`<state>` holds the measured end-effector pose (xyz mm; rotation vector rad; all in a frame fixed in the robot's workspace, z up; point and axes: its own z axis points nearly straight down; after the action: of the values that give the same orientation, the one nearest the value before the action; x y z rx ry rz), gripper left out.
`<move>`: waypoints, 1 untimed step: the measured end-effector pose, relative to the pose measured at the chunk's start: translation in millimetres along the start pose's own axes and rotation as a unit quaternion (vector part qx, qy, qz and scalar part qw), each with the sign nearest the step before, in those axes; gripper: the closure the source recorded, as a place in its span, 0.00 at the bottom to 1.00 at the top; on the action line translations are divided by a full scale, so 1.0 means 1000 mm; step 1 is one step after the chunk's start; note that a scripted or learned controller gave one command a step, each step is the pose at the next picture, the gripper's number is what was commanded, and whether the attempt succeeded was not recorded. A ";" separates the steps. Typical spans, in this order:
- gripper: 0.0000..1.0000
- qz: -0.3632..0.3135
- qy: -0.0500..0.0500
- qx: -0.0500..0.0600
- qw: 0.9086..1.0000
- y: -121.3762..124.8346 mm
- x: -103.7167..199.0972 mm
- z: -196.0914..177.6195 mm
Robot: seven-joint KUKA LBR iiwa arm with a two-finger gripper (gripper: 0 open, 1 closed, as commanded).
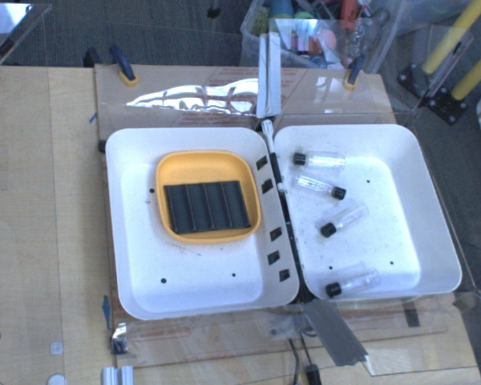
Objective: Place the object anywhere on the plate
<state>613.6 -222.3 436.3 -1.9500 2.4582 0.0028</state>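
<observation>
1. Hand's opening cannot be told; by the rig it enters from the right, so the right bin [421, 215] is its nearer side.
2. Four clear, smooth tubes [342, 219] with black caps [327, 230] lie scattered there, mostly slanted or crosswise.
3. Plate [208, 160], glossy orange and rounded-square, sits leftward in the left bin [128, 231], carrying a dark ribbed slab [206, 206].

lab | bench with two white bins [224, 299] | clear vials [321, 160] | parts tub [329, 14]
</observation>
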 end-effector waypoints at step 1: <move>1.00 -0.154 0.000 0.002 0.988 -0.037 -0.008 0.001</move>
<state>651.5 -223.3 435.5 -2.3035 2.1251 -0.0039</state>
